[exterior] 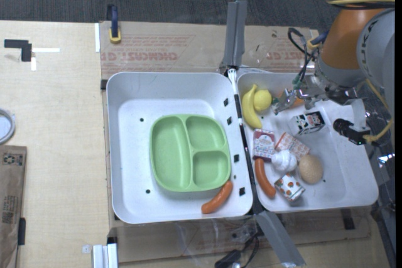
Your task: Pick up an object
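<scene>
Sausage (217, 198) lies toward the bench's near edge; pincer (295, 97), grip unreadable, should descend squarely over one isolated right-bin (352, 188) item.

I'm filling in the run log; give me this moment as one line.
arm: over right bin | gripper: beside lemon, holding nothing seen | left bin: green tray, sausage | pick: not done

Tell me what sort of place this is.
Probably a robotics lab set up for pick-and-place trials. A grey and orange robot arm reaches over two white bins on a wooden bench, holding a green divided plate and toy food like a banana.
</scene>
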Robot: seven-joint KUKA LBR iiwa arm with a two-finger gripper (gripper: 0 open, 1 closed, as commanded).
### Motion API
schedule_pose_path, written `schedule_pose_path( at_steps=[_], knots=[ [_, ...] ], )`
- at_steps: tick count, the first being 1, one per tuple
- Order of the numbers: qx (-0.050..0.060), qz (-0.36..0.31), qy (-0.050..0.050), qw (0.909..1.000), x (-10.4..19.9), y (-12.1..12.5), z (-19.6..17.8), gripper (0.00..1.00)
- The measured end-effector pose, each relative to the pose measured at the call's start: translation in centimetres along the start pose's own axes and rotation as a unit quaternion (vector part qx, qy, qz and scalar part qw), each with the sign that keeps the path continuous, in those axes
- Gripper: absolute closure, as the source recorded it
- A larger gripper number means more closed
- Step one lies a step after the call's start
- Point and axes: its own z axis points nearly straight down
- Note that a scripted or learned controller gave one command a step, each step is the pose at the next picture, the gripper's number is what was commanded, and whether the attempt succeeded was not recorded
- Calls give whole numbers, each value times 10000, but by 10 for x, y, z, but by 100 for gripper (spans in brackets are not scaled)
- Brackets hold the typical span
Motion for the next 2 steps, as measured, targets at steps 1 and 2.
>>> schedule_pose_path(
  at_steps=[1,2],
  knots=[
    [-7,183,-3,9998,-38,-52,15,0],
    [-28,193,-8,9998,-39,-51,4,100]
  ],
)
